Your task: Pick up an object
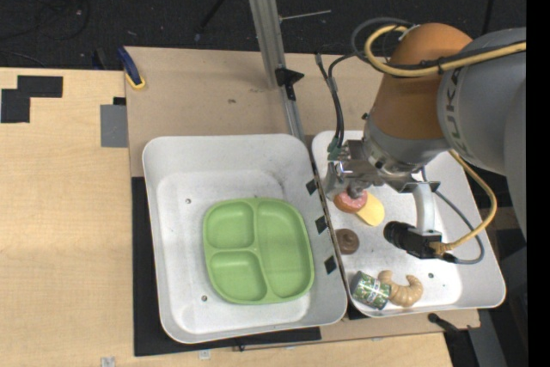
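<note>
My gripper (349, 181) is down in the right bin (464, 271), at its left side, directly over a pink round piece (348, 203) that lies against a yellow piece (372, 211). The gripper's body hides the top of the pink piece, and I cannot tell whether it touches it. In front of these lie a small brown doughnut-like piece (346, 241), a green can (372, 290) on its side and a tan croissant (406, 288) at the bin's front edge.
The left bin (172, 185) holds a green divided plate (256, 251). A metal post (268, 30) rises behind the bins. The arm's orange band and grey body cover the back of the right bin.
</note>
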Action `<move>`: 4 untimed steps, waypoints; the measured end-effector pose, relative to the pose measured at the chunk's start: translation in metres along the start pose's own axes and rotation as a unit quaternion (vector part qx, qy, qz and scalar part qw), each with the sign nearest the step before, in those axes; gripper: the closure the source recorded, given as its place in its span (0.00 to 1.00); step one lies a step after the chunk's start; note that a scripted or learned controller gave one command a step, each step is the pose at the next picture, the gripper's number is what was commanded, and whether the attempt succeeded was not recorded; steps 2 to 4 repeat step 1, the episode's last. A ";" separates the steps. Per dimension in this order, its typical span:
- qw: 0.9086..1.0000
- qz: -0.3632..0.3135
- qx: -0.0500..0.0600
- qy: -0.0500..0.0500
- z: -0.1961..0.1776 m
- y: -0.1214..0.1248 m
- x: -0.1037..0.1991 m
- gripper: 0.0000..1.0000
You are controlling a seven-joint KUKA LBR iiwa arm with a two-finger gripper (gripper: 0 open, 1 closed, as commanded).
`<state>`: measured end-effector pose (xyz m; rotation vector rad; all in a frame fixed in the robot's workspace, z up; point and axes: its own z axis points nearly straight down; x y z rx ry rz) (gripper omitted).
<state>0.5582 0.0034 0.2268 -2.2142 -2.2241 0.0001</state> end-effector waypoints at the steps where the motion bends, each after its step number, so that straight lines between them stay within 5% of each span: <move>1: 1.000 0.000 0.000 0.000 -0.009 0.014 0.052 1.00; 4: 1.000 0.000 0.000 0.000 -0.009 0.014 0.052 1.00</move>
